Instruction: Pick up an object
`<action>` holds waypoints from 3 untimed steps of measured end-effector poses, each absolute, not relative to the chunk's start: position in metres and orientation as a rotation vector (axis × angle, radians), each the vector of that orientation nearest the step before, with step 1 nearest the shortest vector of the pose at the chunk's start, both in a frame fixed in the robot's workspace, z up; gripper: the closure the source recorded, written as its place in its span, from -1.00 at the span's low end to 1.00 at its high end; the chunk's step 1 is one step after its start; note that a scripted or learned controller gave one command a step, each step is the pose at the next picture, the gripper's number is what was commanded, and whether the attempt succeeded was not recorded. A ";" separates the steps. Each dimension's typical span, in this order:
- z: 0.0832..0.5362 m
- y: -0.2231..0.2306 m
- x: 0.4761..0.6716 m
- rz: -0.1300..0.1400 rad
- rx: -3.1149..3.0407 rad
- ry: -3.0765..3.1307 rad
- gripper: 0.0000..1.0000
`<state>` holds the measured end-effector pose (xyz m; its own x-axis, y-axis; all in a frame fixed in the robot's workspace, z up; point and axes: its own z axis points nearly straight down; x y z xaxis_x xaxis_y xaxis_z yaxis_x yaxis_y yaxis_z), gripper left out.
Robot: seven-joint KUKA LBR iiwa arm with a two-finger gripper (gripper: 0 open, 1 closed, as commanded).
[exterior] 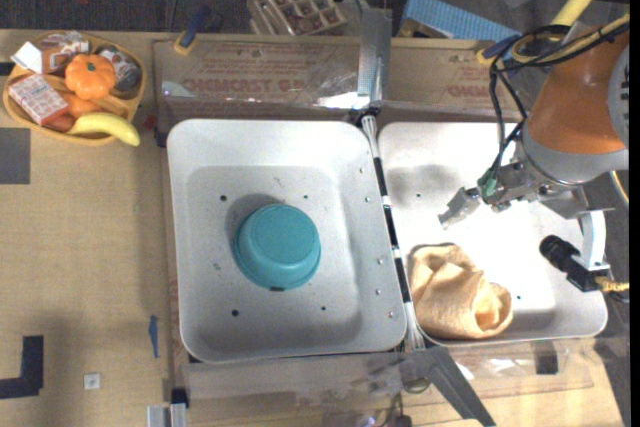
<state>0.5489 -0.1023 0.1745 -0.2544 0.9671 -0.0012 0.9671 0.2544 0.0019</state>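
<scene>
Nearest the camera, in the front corner of my right bin [560,320], lies a crumpled tan cloth [458,293], bunched against the wall beside the divider. I judge it light, soft and limp; it should give under a pinch and drape once lifted, so a raised fold near its middle looks the best place to bite. My jaws [462,205] hang just behind it above bare bin floor, holding nothing; how wide they stand I cannot tell. In the left bin [195,160] an upturned teal bowl [278,245] sits mid-floor: stiff, smooth, likely slippery, with no rim showing to grip.
</scene>
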 end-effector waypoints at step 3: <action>0.089 -0.105 0.483 0.013 1.950 2.452 -1.00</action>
<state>0.4832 -0.1046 0.0895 -0.2249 0.9744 -0.0016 0.9743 0.2249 0.0117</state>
